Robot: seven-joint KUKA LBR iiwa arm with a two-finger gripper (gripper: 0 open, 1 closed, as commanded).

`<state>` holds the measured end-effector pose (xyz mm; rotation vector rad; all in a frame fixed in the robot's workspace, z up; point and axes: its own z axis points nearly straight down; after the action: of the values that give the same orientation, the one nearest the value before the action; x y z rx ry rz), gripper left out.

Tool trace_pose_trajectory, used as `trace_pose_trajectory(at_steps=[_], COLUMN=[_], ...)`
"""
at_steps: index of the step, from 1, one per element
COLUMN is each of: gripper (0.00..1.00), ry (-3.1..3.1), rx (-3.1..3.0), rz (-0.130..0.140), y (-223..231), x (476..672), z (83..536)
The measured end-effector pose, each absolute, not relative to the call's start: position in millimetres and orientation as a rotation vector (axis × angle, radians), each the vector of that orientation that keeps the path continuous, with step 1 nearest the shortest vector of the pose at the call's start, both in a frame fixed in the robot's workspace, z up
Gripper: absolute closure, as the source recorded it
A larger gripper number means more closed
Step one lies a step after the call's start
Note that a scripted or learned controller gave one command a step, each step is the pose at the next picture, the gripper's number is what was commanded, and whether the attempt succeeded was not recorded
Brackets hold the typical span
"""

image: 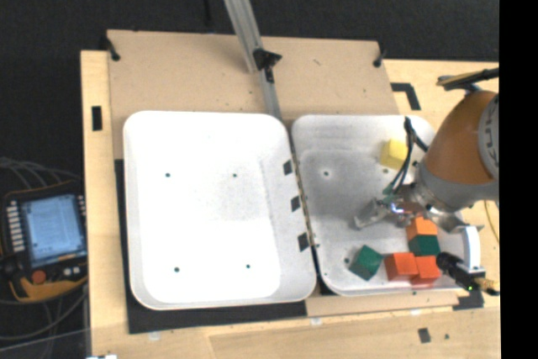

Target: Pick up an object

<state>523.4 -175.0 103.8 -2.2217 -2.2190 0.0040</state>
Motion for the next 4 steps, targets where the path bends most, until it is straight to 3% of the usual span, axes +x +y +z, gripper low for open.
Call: trace_pose_trajectory(at_steps=[1, 2, 4], gripper=[1.00, 1.00, 1.00], ry=[-2.215, -2.222, -2.231], rx=[-2.235, -2.231, -2.223], rz=[-0.006, -0.005, -0.006], y=[-175.6, -184.9, -194.8], x=[525.7, 520.2, 530.2], z=[117.2, 172.5, 277.3])
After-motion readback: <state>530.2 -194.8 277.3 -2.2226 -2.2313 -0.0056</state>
